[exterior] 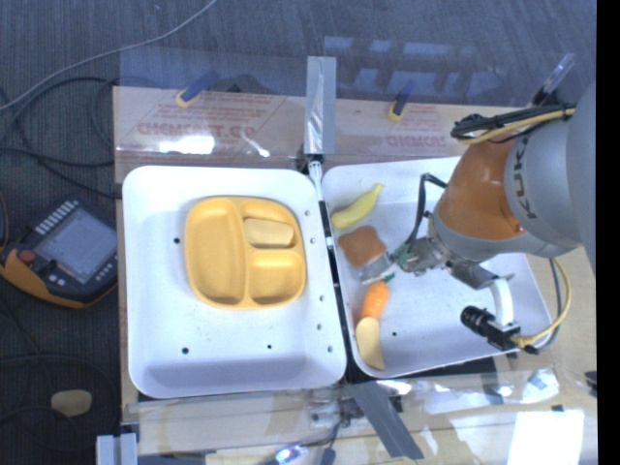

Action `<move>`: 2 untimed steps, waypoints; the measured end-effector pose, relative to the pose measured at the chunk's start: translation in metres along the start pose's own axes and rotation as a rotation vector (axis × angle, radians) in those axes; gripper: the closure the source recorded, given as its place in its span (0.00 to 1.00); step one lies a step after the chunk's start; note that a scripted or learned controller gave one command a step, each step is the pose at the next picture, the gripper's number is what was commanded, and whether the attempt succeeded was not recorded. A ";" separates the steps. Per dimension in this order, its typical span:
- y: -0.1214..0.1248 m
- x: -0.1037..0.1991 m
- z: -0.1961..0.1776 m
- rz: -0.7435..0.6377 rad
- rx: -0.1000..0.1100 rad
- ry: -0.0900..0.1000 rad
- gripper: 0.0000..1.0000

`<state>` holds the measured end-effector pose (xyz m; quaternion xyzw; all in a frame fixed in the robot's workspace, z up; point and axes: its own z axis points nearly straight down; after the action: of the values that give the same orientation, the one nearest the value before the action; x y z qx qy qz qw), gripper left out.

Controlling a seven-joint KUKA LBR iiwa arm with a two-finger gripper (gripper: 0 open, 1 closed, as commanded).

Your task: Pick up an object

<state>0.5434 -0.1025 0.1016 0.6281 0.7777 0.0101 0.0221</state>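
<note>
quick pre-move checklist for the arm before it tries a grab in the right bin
1. Targets in the right bin: banana, brown block, carrot, pale yellow piece all there. Ok.
2. Gripper over a target: it sits beside the brown block, above the carrot. Ok.
3. Finger state: cannot tell.
4. Anything held already: nothing seen between fingers. Cannot tell.
5. Items crowded: block, carrot and pale piece lie close along the bin's left wall. Not ok for a clean grab.
6. Left bin holds a yellow tray, away from the arm. Ok.

The tool (392, 264) hangs over the right bin (436, 342) beside a brown block (361, 246), carrot (374, 300) and banana (356, 205).
</note>
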 end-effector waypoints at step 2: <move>-0.027 0.012 -0.001 0.108 -0.008 0.005 0.00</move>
<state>0.5146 -0.0966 0.1015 0.6692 0.7426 0.0162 0.0220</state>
